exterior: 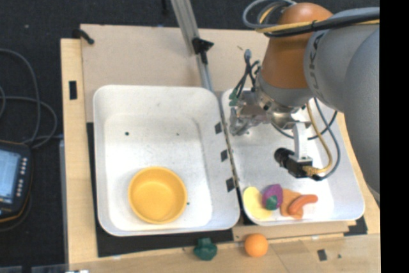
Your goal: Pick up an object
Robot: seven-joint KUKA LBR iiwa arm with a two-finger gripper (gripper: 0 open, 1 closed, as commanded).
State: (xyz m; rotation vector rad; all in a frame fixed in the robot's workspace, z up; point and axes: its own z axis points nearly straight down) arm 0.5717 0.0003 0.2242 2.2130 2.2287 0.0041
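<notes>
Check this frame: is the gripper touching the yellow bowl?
Apart. The camera view shows the yellow bowl in the left bin, while the gripper hangs over the right bin, with the bins' shared rims between them.

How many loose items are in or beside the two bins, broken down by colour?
Yellow: 2, a round yellow plastic bowl in the left bin and a flat yellow piece in the right bin
Purple: 1, a purple toy
Orange: 2, an orange carrot-like toy and an orange ball on the bench
Green: 1, a small green item on the bench
Total: 6
</notes>
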